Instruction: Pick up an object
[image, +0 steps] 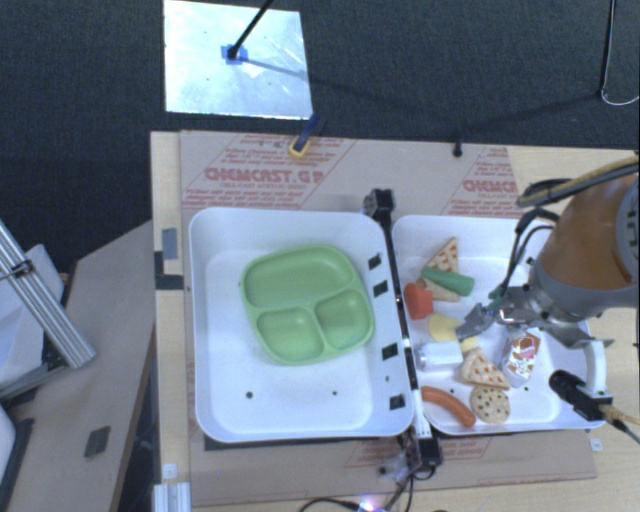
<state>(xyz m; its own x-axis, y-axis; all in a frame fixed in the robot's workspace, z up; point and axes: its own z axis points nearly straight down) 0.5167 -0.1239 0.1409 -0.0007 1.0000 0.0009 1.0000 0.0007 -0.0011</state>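
A dark, speckled carpet floor (80, 100) is seen around a light wooden bench top (166, 190). A brown cardboard sheet with red printed letters (265, 172) is laid on the bench. A shiny square metal plate (238, 60) is placed on the floor behind it. At the left edge, a slanted silver aluminium rail (40, 300) is seen.
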